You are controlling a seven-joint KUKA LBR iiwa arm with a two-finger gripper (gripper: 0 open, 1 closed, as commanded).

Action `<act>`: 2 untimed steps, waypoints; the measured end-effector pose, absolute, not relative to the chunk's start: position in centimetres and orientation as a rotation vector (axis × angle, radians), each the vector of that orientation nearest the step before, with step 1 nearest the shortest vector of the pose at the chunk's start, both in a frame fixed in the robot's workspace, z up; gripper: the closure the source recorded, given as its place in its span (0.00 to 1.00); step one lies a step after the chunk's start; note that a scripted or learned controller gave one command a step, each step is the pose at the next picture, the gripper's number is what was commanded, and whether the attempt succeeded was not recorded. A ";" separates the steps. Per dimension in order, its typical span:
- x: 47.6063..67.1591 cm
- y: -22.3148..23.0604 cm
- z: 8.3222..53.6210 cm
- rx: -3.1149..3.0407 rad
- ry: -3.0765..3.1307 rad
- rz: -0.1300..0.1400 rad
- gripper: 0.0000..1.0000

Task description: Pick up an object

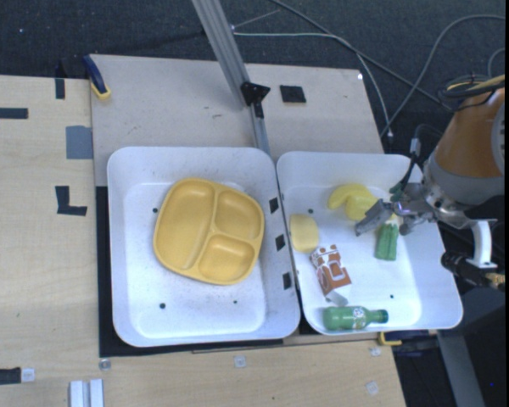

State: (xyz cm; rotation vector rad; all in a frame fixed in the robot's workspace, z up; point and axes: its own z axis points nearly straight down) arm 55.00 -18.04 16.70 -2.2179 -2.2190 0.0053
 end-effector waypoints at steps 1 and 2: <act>55.1 -18.4 10.4 -2.217 -2.219 0.006 0.00; 55.2 -18.3 11.7 -2.217 -2.222 0.003 1.00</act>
